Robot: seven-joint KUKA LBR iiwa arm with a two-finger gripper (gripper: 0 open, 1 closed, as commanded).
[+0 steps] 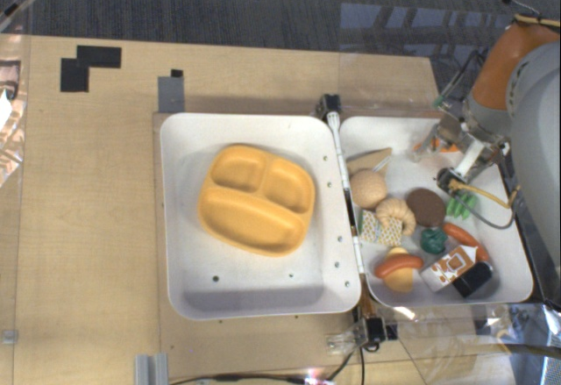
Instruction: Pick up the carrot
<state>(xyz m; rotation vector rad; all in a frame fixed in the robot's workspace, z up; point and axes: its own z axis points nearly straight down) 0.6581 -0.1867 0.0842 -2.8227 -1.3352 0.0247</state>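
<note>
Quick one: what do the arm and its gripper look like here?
Bulky grey arm with a rounded casing and an orange band above the wrist. The gripper is small, pale metallic hardware at its tip; finer detail is too small to tell.

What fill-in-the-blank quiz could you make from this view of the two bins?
1. The yellow plate lies alone in the view's ___ bin.
2. The plate is divided into ___ compartments.
3. In the view, the carrot lies to the ___ of the plate.
4. The band on the grey arm is coloured ___.

Missing words: left; three; right; orange.
</note>
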